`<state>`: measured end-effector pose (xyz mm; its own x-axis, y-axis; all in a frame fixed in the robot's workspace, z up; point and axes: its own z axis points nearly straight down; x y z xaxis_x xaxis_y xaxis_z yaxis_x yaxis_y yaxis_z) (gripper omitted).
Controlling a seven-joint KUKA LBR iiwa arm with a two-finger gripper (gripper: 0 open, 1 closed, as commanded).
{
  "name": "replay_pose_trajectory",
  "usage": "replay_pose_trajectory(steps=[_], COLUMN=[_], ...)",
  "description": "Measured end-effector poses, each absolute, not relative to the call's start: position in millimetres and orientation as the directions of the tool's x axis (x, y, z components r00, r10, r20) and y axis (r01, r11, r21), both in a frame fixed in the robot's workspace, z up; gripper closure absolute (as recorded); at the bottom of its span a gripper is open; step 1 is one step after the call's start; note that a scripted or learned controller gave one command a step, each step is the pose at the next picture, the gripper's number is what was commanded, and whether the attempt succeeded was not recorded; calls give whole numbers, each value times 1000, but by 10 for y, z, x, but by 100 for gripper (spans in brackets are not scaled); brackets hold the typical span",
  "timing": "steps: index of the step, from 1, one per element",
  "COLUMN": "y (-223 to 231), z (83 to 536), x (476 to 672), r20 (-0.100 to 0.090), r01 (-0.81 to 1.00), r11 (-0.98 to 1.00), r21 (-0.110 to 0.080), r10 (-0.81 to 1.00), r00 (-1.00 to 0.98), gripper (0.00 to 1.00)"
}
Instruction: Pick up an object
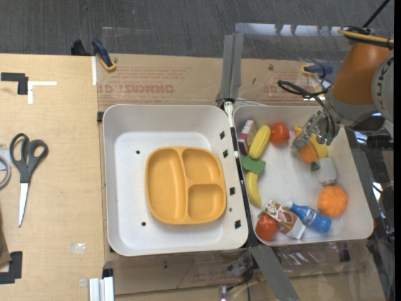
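My gripper hangs low over the upper right part of the right bin. It sits right above a small orange piece and a yellow piece, and the view does not show whether it touches either. A red tomato and a yellow corn cob lie just to its left. A grey-white item and an orange fruit lie below it. Nothing shows as lifted.
The right bin also holds a pink box, a green piece, a banana, a red fruit, a brown carton and a blue bottle. A yellow divided plate lies in the left bin. Scissors rest on the bench at far left.
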<state>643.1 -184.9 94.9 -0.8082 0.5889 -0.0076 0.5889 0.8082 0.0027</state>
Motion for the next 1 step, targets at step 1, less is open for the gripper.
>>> replay_pose_trajectory(steps=[1], y=[-1849], z=[1065], x=[6449], r20=[-15], r01=[586], r11=[810], r21=[4], r10=[586], r00=[-810], gripper=[100])
